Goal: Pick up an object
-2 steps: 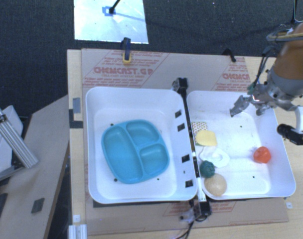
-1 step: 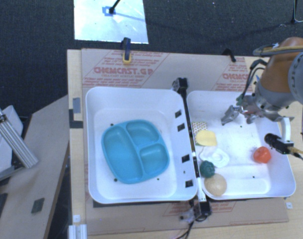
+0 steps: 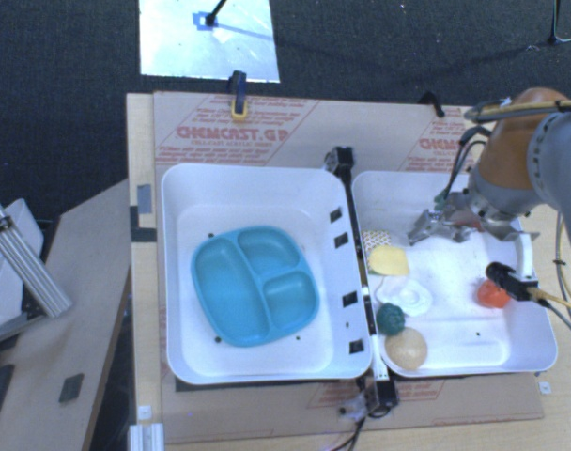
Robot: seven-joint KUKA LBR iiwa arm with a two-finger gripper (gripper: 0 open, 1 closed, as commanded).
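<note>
Nearest, in the near left corner of the right bin [image 3: 455, 338], sits a tan ball [image 3: 407, 349]. A teal ball [image 3: 391, 319] lies just beyond it, close against the bin's left wall. A little farther in lies a white ring [image 3: 413, 299], just beside the teal ball. Near the bin's right edge, well apart from these, is an orange lump [image 3: 492, 296].

Farther along the left wall lies a yellow piece [image 3: 390, 261]. A small speckled thing [image 3: 376, 241] touches its far side; what it is cannot be made out.

The claw [image 3: 423, 227] hangs over the far half of the right bin, pointing toward the left wall. It is near the yellow piece and the speckled thing and seems clear of both. Nothing can be seen in its grip. Whether it is open or closed cannot be told from this angle. The grey arm [image 3: 539, 163] with its orange band reaches in over the bin's far right corner.

The left bin [image 3: 257, 191] holds a blue tray [image 3: 255, 285] with three compartments, lying flat toward its near left.

Both bins rest on a pale sheet [image 3: 295, 125] with red print, which covers the desk [image 3: 139, 148]. A yellow clamp [image 3: 239, 103] grips the sheet's far edge. Beyond it a shiny metal plate [image 3: 206, 26] lies on the dark floor.
</note>
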